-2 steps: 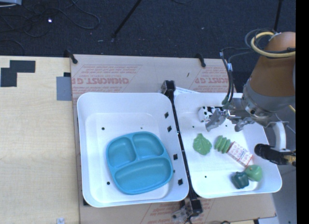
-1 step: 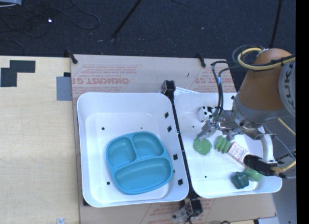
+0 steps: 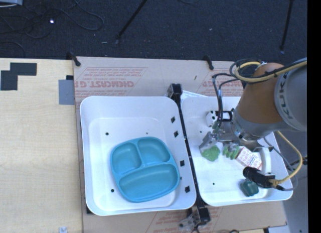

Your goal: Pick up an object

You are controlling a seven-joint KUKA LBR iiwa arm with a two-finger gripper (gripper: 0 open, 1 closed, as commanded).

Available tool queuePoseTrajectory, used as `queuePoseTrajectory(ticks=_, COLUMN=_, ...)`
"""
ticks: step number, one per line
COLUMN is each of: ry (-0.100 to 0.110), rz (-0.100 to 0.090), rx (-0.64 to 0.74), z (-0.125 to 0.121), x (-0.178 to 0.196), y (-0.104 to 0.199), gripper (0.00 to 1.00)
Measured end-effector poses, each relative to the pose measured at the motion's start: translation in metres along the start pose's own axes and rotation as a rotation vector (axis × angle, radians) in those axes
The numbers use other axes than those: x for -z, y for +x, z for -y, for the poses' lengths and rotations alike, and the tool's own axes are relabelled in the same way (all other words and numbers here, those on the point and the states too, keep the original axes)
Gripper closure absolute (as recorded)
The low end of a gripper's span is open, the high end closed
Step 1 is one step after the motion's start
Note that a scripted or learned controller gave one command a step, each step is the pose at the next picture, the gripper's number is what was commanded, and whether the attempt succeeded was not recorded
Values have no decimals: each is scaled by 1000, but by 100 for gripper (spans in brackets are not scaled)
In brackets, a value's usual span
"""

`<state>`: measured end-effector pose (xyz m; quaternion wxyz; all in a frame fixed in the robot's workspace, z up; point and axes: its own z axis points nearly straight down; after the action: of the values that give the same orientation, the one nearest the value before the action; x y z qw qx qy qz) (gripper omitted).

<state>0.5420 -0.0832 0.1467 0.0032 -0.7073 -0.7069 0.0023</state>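
While the grey arm with its orange band leans low into the right-hand shallow white plastic bin (image 3: pixel 281 194), the two-finger gripper (image 3: pixel 214 137) sits just above and touching the rounded light-green soft-looking object (image 3: pixel 211 153), which lies directly beneath its tip on the bin floor. Whether that object is truly caught cannot be told from this slanted view, as the wrist hides much of the tip. Just beside the gripper, toward the arm's own side, lie a small ribbed darker-green piece (image 3: pixel 231 151) and a red-and-white printed packet (image 3: pixel 249 158); further off, toward the bin's near corner, rests a teal block (image 3: pixel 250 188). Well away on the gripper's far side, the left-hand white bin (image 3: pixel 90 126) holds a blue divided plastic plate (image 3: pixel 144 168). By my reading this is the grasp step; the next move calls for a firm close, then a straight lift clear of the neighbours.
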Motion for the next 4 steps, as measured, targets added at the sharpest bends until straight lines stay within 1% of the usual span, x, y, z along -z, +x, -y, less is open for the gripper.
queuePoseTrajectory(ticks=1, ry=2, rz=-1, rx=0, z=1, x=-54, y=1, gripper=0)
queuePoseTrajectory(ticks=2, ry=0, rz=0, rx=-9, z=1, x=-41, y=-1, gripper=100)
queuePoseTrajectory(ticks=3, ry=-10, rz=2, rx=-6, z=-2, x=12, y=-13, gripper=100)
queuePoseTrajectory(ticks=4, ry=-10, rz=2, rx=1, z=-2, x=65, y=-14, gripper=100)
